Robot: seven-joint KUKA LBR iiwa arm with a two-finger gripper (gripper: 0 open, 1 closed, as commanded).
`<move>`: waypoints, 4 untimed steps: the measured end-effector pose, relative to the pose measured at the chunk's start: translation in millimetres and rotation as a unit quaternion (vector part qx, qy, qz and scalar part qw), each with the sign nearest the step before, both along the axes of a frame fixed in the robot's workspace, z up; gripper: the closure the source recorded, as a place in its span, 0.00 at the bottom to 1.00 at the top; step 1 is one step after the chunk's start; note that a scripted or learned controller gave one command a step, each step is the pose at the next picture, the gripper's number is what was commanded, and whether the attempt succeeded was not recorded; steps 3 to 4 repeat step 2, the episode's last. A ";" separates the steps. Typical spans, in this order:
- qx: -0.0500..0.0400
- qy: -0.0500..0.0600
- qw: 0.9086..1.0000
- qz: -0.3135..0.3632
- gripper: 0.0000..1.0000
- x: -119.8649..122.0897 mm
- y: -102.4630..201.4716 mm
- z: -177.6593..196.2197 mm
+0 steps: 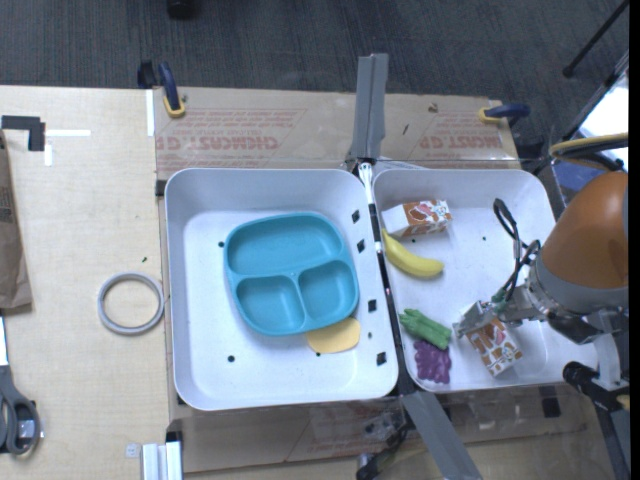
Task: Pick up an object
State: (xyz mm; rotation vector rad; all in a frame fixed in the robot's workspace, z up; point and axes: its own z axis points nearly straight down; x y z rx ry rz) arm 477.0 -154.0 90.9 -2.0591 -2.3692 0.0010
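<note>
We see the gripper [487, 320] clamping a small carton [495, 345] near the right bin's [470, 180] front edge, open floor behind

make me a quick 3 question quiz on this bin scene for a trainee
1. True or false: the blue divided tray lies in the left bin.
2. Which lies nearest the banana? A) purple grapes B) small carton C) tape ring
3. Fill in: the gripper is low in the right bin, beside a red and white ____.

Key: 1 true; 2 B; 3 carton.
</note>
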 end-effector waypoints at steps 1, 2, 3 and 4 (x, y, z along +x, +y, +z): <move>0.000 0.000 1.000 -0.002 1.00 0.2 -1.2 8.5; -0.002 0.000 0.993 -0.115 1.00 30.6 39.2 162.2; -0.002 0.000 0.993 -0.115 1.00 30.6 39.2 162.2; -0.002 0.000 0.993 -0.115 1.00 30.6 39.2 162.2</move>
